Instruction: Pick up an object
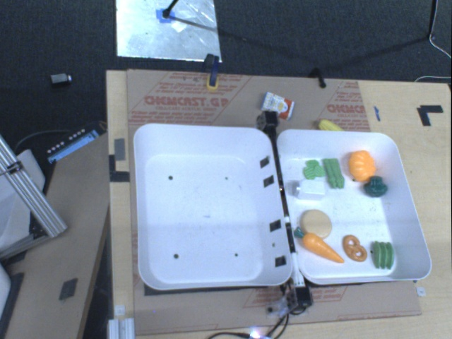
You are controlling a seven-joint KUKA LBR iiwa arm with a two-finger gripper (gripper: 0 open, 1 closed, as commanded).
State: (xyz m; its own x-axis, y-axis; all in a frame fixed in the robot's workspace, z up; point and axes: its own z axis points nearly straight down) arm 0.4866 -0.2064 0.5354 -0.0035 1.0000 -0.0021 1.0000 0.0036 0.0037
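The bench [402, 94] is pale wood with a brown cardboard sheet [183, 99] on it, and the two white bins lie on the cardboard, touching along a middle line with black clips. Behind the bench is a dark carpet floor [318, 20] with a shiny silver sheet [166, 20] on it.

Whether the pincer is wide or narrow I cannot tell, so places are given from the right side, where the arm comes in. The left bin [205, 203], the far one from that side, is smooth plastic with rounded corners. The right bin [399, 214], the near one, holds the small toy foods for picking: an orange pumpkin [361, 164] with a dark green piece [375, 186] just beside it, a ribbed green piece [333, 173], a white block [311, 188], a round beige piece [317, 224], a pointed carrot [321, 247], a brown pretzel [354, 248] and a green pod [382, 254].

The things lie mostly apart. The carrot touches the beige piece and lies near the middle wall. The pod is near the front rim.
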